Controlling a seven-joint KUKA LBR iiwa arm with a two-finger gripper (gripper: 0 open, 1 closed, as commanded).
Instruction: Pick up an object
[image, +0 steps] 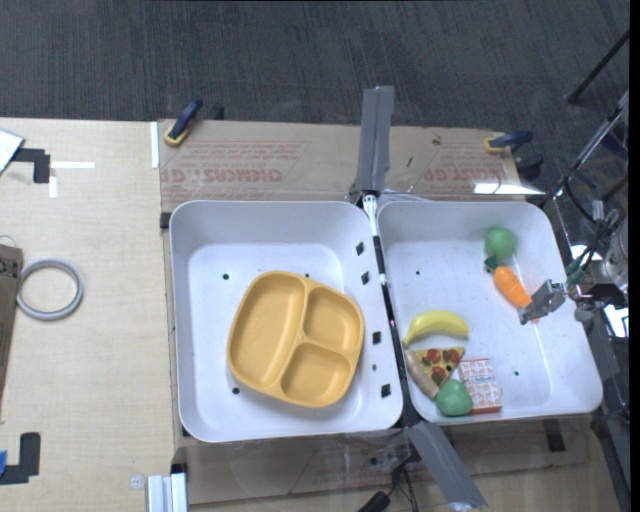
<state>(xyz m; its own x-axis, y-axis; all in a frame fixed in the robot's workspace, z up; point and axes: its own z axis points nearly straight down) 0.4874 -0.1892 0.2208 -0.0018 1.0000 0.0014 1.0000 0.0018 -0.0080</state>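
The gripper (541, 301) shows at the right side of the right bin (560, 392), small and grey, low over the bin's sloping right wall. Whether it is clenched or released cannot be told at this size, and nothing can be seen in its grasp. Just to its left, close but apart from it, lies a toy carrot (511, 286), slanting down to the right. Above the carrot's upper end sits a round green ball (500, 241), touching or nearly touching it.

Further left in the same bin, near the divider, a banana (436, 325) curves over a pizza slice (434, 364). Below them a second green fruit (454, 398) rests against a small red and white box (480, 385), both near the front wall.

The left bin (200, 300) holds a yellow divided plate (296, 338) with three sections, lying flat and turned a little.

Both bins stand on cardboard (250, 165) held by blue clamps (184, 121) at the far edge. On the wooden bench (90, 380) to the left, well apart from the bins, lies a roll of tape (46, 289).
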